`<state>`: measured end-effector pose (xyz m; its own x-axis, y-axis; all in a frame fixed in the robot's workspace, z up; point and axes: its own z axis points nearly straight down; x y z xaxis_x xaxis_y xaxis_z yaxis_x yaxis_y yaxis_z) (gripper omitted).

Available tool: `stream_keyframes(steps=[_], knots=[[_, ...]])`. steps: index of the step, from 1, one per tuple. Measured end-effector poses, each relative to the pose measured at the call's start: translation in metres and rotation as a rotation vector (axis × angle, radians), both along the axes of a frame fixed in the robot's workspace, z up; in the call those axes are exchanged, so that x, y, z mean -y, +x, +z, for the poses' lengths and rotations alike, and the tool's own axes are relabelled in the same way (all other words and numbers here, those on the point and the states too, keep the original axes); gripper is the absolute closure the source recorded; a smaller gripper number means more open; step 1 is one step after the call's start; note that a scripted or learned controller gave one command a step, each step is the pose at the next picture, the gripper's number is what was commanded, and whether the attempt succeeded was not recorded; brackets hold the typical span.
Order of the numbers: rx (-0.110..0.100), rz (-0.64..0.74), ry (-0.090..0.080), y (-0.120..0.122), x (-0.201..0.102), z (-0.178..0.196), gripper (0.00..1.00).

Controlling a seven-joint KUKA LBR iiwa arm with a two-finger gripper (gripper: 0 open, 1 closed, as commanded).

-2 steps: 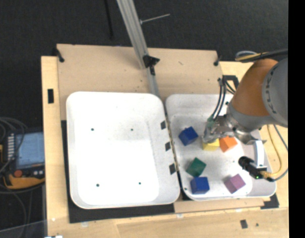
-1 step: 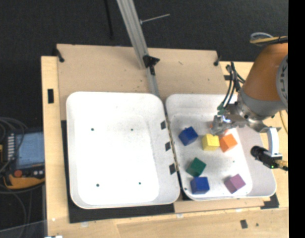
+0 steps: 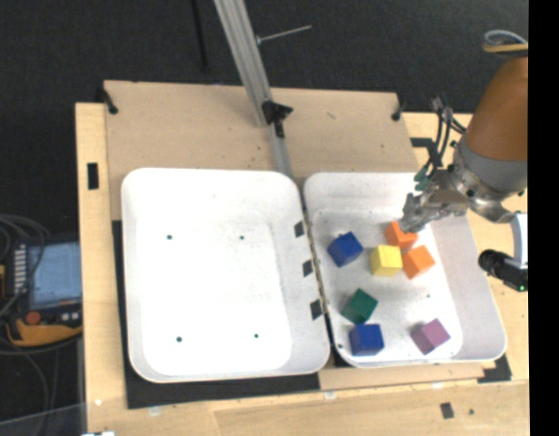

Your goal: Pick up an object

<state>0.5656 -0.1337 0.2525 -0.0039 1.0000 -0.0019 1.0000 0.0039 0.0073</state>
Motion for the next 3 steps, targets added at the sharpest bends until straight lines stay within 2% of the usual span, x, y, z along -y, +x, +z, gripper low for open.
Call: stream_keyframes(steps=[1,3], knots=[[-0.006,0.003,0.003,-0.007,-0.048,0.007,1.0],[-0.008,0.004,0.003,-0.041,-0.167,-0.001,1.0]])
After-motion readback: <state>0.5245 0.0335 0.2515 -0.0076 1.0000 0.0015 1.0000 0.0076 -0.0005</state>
